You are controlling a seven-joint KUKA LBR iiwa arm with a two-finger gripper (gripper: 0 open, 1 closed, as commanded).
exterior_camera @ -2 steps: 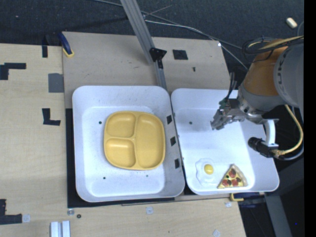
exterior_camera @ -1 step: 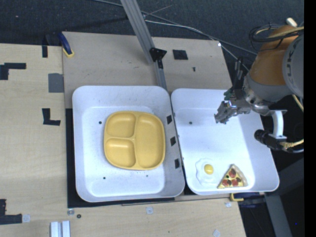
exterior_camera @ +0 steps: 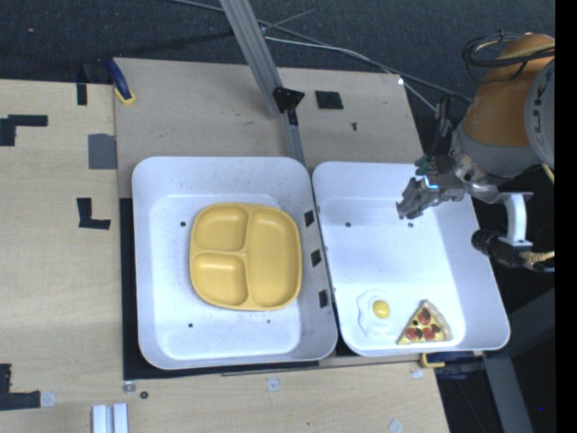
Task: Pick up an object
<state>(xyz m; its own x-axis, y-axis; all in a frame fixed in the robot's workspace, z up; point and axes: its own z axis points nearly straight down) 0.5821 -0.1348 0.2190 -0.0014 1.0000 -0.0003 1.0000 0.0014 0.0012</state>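
A yellow divided plate lies in the left bin. In the right bin, near its front edge, a toy fried egg lies beside a toy pizza slice. My gripper hangs over the far right part of the right bin, well away from the egg and the pizza slice. I see nothing between its fingers.
A grey metal pole slants over the bench behind the bins. Cables run across the dark floor at the back. A blue and yellow clip sits at the bench's far left corner.
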